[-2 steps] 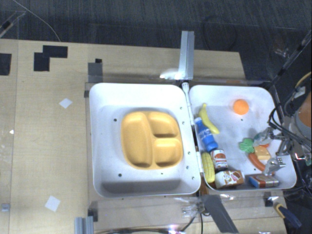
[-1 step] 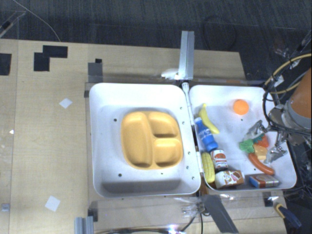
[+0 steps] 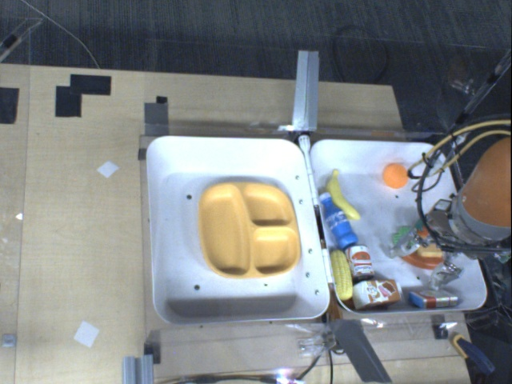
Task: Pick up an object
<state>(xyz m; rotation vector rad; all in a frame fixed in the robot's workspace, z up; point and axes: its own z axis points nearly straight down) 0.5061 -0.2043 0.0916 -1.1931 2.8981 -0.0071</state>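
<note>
pincer (image 3: pixel 442 272) low in right bin (image 3: pixel 472 298), grip unclear, perhaps touching toy (image 3: pixel 422 254), left bin (image 3: pixel 172 214) roomy around yellow tray (image 3: pixel 247 228)

Wooden bench (image 3: pixel 72 238) bears two white bins (image 3: pixel 164 222)

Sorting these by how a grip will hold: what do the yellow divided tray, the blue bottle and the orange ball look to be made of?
The yellow divided tray looks like moulded plastic, matte, with soft rounded compartments. The blue bottle seems glossy plastic, judging by the light streaks along it. The orange ball is smooth and evenly coloured; plastic or foam, it is too small to tell.
</note>
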